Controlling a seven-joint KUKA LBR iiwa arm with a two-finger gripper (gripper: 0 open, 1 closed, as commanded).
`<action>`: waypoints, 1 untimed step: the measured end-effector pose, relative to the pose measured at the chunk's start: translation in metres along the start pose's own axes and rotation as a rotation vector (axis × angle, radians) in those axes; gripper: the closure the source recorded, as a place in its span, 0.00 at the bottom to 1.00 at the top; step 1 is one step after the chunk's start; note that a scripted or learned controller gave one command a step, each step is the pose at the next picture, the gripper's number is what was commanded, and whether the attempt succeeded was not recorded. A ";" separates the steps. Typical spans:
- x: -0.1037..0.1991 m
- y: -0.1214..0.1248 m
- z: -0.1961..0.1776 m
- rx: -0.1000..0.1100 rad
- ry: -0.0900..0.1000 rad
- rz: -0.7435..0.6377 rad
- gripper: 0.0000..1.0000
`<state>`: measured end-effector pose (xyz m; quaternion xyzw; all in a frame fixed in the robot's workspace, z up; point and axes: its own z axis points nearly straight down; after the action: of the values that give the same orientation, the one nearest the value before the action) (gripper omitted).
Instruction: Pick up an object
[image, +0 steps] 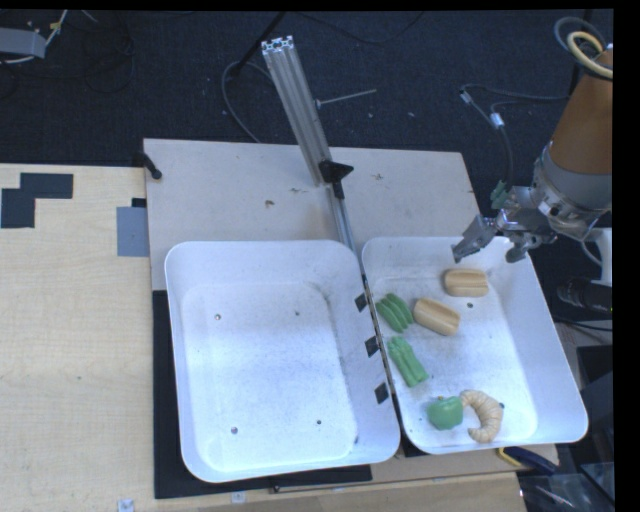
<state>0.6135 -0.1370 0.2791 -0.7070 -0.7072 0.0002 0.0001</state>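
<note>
The right bin holds several toy foods. A tan bread roll lies near its back edge, and a second tan roll sits just in front of it to the left. Two ridged green pieces lie along the bin's left wall. A round green piece and a curved beige piece rest side by side at the front. My gripper hangs open over the bin's back edge, just above and behind the first roll, with nothing between its fingers.
The left bin stands beside the right one, with black clips along the shared wall. A slanted aluminium rail rises behind the bins. Cables lie on the dark floor at the back.
</note>
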 end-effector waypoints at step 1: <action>0.000 0.000 0.000 0.000 0.000 0.000 0.00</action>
<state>0.6135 -0.1370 0.2791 -0.7070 -0.7072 0.0002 0.0001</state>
